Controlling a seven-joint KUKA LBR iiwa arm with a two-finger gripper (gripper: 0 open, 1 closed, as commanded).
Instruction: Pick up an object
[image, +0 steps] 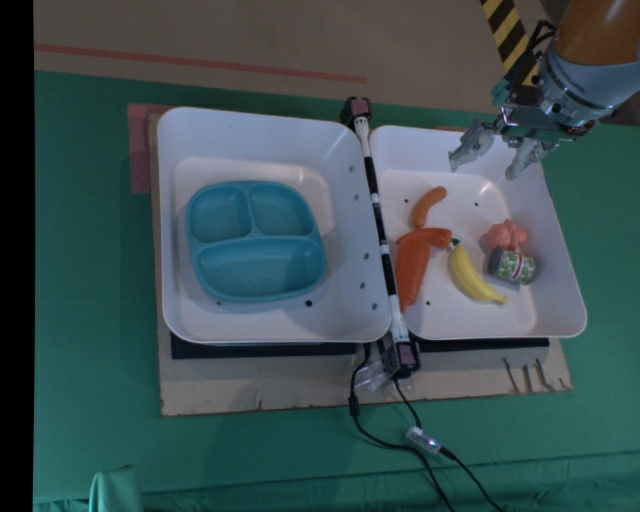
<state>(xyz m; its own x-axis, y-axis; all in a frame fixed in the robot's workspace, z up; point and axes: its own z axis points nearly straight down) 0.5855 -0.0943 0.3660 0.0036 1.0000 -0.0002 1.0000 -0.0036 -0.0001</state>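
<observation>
The gripper hangs with fingers spread and nothing between them over the right bin's far edge. The toy sausage lies nearest, toward the bin's middle, its long axis slanting. Carrot, banana and small can lie beyond it. The left bin holds a teal divided plate.

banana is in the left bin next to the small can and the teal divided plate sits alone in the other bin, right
Not quite. The camera view shows the banana in the right bin, next to the small can. The teal divided plate does sit alone, in the left bin.
</observation>
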